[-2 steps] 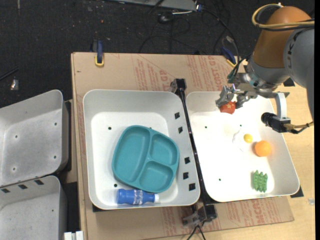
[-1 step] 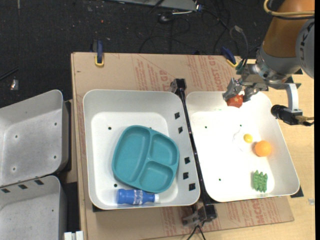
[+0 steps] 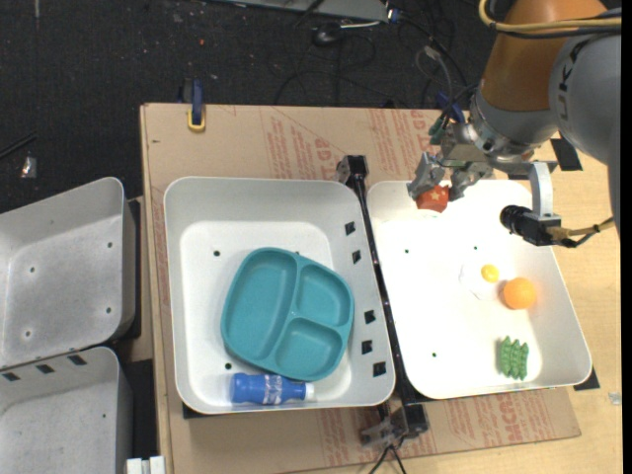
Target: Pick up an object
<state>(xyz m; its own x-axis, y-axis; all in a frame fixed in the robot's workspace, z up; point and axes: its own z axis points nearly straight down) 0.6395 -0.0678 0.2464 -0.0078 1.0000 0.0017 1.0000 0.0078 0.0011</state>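
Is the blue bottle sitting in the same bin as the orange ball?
No, the blue bottle lies in the left bin, while the orange ball is in the right bin.

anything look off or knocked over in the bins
Mostly tidy. The blue bottle lies on its side along the left bin's near wall, below the teal plate. Nothing looks spilled or broken.

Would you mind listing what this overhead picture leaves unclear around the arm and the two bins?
- Small red object: the claw sits right over it in the camera view; whether it is gripped cannot be told, and its shape is too small to identify.
- Blue plastic bottle: label too blurred to read.
- Grey arm: cut off by the right edge.
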